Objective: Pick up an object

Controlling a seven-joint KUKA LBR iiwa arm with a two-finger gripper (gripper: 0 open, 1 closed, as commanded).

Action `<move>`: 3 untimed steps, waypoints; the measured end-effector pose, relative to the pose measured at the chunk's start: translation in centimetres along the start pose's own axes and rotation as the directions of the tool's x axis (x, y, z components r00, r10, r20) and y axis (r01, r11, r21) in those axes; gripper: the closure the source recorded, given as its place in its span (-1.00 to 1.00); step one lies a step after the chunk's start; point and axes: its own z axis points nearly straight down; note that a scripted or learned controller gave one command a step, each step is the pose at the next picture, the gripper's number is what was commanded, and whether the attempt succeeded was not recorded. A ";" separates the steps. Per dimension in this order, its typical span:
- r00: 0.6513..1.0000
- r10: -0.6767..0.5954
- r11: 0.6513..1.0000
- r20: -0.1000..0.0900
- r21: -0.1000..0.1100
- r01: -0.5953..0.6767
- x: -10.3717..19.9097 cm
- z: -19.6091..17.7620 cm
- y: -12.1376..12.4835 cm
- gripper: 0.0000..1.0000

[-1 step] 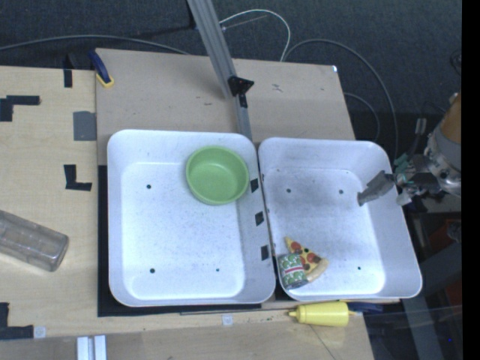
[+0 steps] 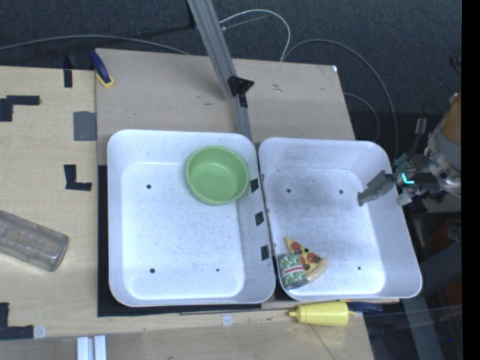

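Note:
A green bowl [image 2: 217, 175] sits upright in the left bin [image 2: 135, 223], near its back right corner. At the front left of the right bin [image 2: 375, 276], a toy pizza slice [image 2: 308, 259] rests against a small green and grey object [image 2: 290, 271]. My gripper [image 2: 375, 187] hangs over the right bin's right side, near its right wall, well away from the pizza slice and the bowl. Nothing shows in its grasp. The arm's wrist [image 2: 442, 163] reaches in from the right edge.
A yellow squeeze bottle [image 2: 322, 314] lies on the bench just in front of the right bin. A clear plastic tumbler [image 2: 30, 240] lies on its side at the far left. A grey pole [image 2: 216, 36] slants down to the bins' back edge. Cables [image 2: 315, 43] run behind.

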 end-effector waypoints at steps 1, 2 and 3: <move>1.000 0.002 1.000 -0.001 0.006 -0.002 -0.4 6.3 -0.4 -1.00; 1.000 0.001 1.000 -0.001 0.006 -0.001 0.4 11.0 -0.9 -1.00; 1.000 0.001 1.000 -0.002 0.006 -0.001 1.6 16.5 -1.3 -1.00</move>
